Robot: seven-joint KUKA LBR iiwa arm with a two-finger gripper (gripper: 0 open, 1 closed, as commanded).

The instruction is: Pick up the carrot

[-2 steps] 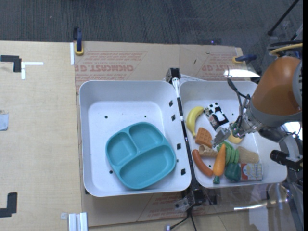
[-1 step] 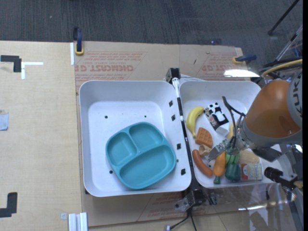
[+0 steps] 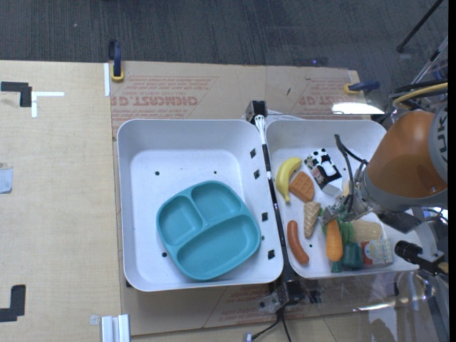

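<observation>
The carrot (image 3: 333, 241) is orange with a green leafy end and lies near the front of the right bin (image 3: 370, 132). It sits between a red sausage (image 3: 297, 242) and a green piece (image 3: 350, 251). My gripper (image 3: 343, 209) hangs low over the bin, just behind the carrot's upper end and close to it. The grey arm with its orange band (image 3: 410, 159) reaches in from the right and covers part of the bin behind the gripper.
The right bin also holds a banana (image 3: 286, 177), an orange waffle-like piece (image 3: 302, 187), a black-and-white toy (image 3: 323, 168), a cone (image 3: 311, 219), a pale bread piece (image 3: 368, 231) and a small carton (image 3: 377, 251). A teal divided plate (image 3: 208, 229) lies in the left bin (image 3: 142, 148).
</observation>
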